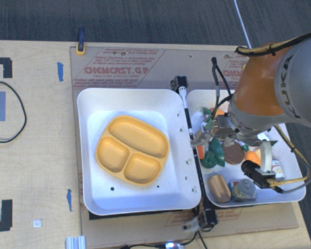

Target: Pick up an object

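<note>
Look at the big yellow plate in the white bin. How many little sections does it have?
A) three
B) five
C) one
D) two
A. The yellow plate in the left bin has one long section across its top and two smaller ones beside each other below it, which makes three.
</note>
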`<state>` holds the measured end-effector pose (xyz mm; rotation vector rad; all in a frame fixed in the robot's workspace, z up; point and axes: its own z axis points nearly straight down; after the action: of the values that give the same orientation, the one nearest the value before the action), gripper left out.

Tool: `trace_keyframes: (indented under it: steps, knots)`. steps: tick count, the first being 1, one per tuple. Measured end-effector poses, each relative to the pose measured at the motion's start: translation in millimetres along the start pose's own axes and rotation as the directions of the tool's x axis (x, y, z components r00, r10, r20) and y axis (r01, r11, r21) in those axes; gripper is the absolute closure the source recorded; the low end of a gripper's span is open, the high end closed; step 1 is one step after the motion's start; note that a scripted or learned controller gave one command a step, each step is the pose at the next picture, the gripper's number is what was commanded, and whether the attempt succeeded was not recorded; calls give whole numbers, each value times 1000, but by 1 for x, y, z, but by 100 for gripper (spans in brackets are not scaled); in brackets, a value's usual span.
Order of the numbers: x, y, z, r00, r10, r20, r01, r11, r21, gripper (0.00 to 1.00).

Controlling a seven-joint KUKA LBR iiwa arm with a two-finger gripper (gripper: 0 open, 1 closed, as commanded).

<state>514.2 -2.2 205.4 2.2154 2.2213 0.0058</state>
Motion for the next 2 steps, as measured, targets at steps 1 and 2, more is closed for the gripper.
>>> trace_keyframes:
  steps: [1, 2]
  knots:
    - [0, 0, 0, 1000, 0, 0, 0, 1000, 0, 0]
    - [0, 2, -10, 1000, -1, 0, 1, 1000, -4, 100]
